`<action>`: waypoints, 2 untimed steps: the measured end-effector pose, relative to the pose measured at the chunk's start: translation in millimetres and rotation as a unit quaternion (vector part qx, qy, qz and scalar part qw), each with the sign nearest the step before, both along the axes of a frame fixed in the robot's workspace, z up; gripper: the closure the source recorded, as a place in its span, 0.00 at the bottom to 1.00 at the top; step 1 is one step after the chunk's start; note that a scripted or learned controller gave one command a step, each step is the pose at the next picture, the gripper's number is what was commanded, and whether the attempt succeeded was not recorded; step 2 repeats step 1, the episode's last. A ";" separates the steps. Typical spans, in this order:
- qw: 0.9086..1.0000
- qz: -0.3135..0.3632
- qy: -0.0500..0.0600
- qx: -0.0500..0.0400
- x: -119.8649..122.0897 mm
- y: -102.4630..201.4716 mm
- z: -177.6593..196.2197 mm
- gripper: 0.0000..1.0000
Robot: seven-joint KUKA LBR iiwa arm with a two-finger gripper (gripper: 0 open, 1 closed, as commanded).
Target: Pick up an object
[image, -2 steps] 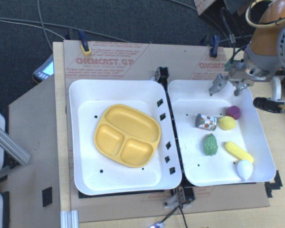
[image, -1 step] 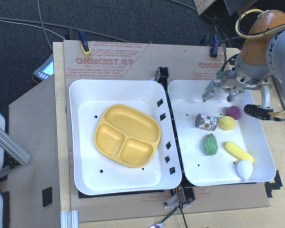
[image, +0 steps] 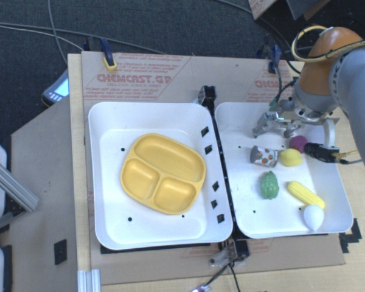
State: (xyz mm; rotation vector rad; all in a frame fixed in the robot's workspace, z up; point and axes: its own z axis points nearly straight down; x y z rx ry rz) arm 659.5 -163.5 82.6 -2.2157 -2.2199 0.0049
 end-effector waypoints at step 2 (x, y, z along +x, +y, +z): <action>1.000 0.000 -0.003 -0.001 2.1 -0.1 14.8 1.00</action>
